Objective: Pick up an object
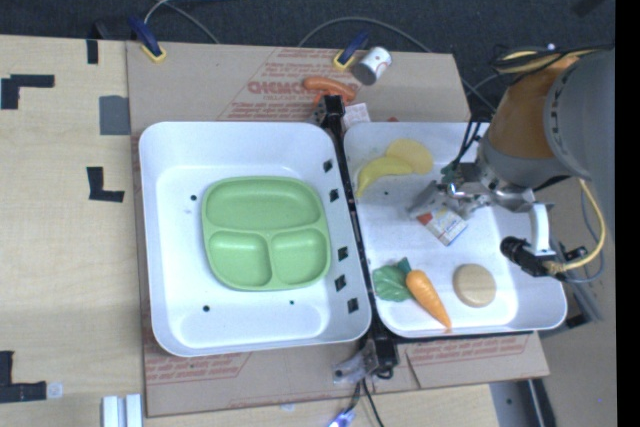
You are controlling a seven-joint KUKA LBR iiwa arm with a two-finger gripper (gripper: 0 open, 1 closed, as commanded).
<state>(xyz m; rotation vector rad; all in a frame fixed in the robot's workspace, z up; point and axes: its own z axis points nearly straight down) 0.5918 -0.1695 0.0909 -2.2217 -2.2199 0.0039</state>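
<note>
A: Two white bins are sitting side by side on the bench. The left bin (170,165) is holding a green divided plate (266,232) with three compartments, lying flat near the bin's middle.

B: And the right bin (520,310)?

A: It is carrying four loose items. A yellow banana (393,165) is lying at the far left of that bin, close to the divider between the bins. A toy carrot (427,297) with a green leafy top (391,282) is resting at the near left, its orange tip pointing toward the near edge. A round beige piece (475,284), possibly a bread roll or a potato, is sitting just beside the carrot on the right. A small white and red packet (446,226) is lying near the bin's middle.

B: Where is the arm standing?

A: The arm is reaching in from the right, its orange band (525,120) showing above the wrist. The gripper (450,193) is hanging low over the middle of the right bin, directly above the packet's far end and between the banana and the beige piece.

B: Finger state?

A: It cannot be told; the metal parts are blurring together, and nothing is visibly sitting between them.
</note>
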